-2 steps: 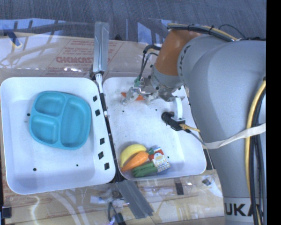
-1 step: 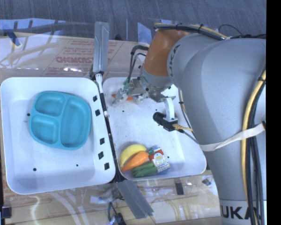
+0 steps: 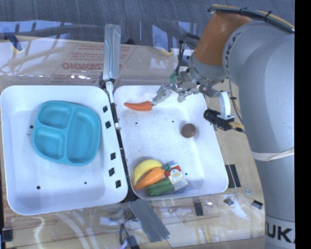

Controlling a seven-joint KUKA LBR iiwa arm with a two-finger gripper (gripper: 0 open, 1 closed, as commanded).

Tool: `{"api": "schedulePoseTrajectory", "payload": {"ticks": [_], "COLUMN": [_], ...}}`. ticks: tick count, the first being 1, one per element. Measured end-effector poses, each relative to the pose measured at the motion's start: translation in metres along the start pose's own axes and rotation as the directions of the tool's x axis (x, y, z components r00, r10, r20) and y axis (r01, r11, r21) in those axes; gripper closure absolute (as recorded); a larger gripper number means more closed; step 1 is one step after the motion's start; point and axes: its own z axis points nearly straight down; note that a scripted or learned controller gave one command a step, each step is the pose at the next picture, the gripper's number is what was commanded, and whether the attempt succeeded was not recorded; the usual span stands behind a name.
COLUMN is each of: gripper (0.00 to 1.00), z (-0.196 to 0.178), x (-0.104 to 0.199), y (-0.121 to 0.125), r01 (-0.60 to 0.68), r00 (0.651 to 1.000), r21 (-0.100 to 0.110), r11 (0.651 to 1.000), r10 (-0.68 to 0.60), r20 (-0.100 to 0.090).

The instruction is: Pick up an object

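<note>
While jaws [image 3: 158, 98] hover low in right bin [image 3: 207, 139], orange chili [image 3: 138, 106] lies just beside tips, touching or not unclear. Opening: cannot tell. Chili looks light, stiff, smooth, likely slippery; grip thick middle, across width, not tapered end.

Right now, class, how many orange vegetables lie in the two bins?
2, both in the right bin. A pepper lies near its top edge, at the gripper. A carrot sits in the pile at the bottom; that pile may hide more.
</note>
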Motion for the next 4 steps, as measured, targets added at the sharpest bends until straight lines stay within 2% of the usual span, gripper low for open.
{"api": "schedulePoseTrajectory", "payload": {"ticks": [1, 2, 4], "gripper": [0.0, 0.0, 0.0], "z": [0.081, 0.081, 0.081], "x": [0.039, 0.057, 0.055], "y": [0.004, 0.006, 0.006], "r01": [0.031, 0.058, 0.092], "r00": [1.0, 0.998, 0.996], "r21": [0.005, 0.007, 0.006], "r11": [1.0, 0.998, 0.996], "r10": [-0.031, -0.058, -0.092], "r20": [-0.002, -0.004, -0.003]}}
